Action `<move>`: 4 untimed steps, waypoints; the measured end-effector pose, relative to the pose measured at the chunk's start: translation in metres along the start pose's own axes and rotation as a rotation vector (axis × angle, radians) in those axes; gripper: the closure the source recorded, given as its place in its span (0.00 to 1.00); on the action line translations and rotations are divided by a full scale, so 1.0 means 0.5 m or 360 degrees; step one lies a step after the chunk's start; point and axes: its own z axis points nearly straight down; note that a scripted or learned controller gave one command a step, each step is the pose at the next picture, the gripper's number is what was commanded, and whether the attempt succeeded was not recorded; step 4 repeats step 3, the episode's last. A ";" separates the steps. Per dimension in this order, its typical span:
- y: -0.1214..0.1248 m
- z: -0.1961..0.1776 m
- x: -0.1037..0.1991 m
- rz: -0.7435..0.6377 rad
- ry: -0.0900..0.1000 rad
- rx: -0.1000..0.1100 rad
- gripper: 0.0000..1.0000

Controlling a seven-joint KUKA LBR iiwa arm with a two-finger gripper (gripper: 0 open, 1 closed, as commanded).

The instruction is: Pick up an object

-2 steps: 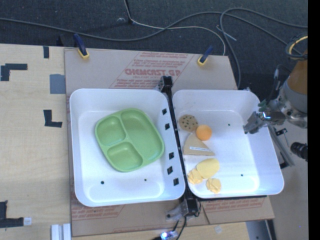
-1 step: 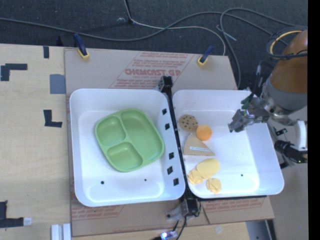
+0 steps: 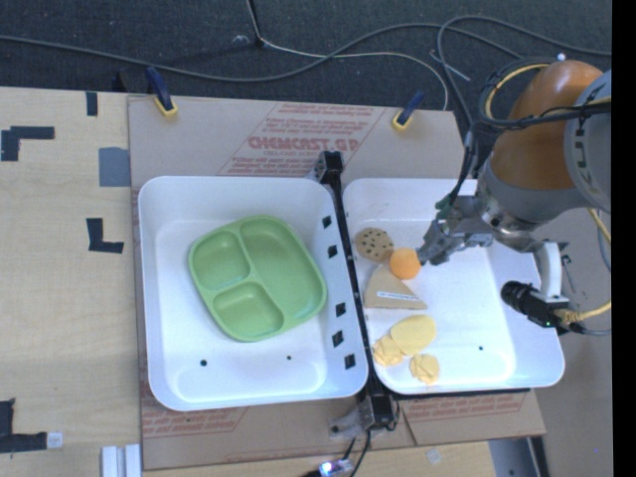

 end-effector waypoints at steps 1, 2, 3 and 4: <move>0.002 0.023 0.106 0.0002 -0.0001 0.0001 1.00; 0.006 0.039 0.219 0.0000 -0.0001 0.0002 1.00; 0.011 0.048 0.321 0.0002 -0.0001 0.0001 1.00; 0.011 0.048 0.321 0.0002 -0.0001 0.0001 1.00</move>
